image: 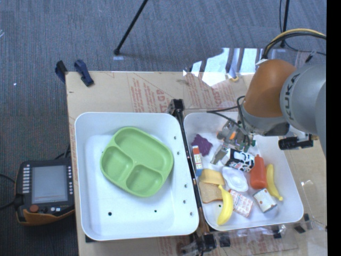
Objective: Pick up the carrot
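the gripper (230,143) hangs over the right bin (294,196), fingers spread and holding nothing — just beside a purple toy (202,142). the carrot (258,173) lies further right in the same bin, next to a banana (273,181). the left bin (90,217) holds a green plate (137,161).

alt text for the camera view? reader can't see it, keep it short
A grey arm with an orange band reaches in from the right, its gripper low over the right bin, which is crowded with toy food: an orange carrot, two bananas, bread, a purple piece. The left bin holds a green divided plate.
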Tool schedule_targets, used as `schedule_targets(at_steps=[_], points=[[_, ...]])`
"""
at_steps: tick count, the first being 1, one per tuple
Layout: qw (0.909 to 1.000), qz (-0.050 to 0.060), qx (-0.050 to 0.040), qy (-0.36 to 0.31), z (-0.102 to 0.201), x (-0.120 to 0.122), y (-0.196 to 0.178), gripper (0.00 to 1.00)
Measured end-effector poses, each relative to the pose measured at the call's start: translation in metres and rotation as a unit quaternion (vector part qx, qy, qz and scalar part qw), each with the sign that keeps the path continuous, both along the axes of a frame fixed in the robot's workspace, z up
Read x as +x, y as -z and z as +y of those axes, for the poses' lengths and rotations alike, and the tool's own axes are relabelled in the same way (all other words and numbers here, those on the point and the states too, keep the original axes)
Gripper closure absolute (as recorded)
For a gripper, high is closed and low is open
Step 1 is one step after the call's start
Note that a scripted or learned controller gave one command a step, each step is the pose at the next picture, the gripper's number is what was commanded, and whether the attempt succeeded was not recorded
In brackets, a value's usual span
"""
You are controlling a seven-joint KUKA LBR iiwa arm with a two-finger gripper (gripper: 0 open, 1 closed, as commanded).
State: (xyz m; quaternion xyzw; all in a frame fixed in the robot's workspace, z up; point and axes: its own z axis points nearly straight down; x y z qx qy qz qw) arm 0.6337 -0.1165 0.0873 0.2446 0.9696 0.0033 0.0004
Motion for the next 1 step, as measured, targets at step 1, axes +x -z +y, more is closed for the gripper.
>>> schedule_targets(at_steps=[1], points=[[1.0, -0.002, -0.0022, 0.001, -0.0035, 0.0009, -0.0121, 1.0]])
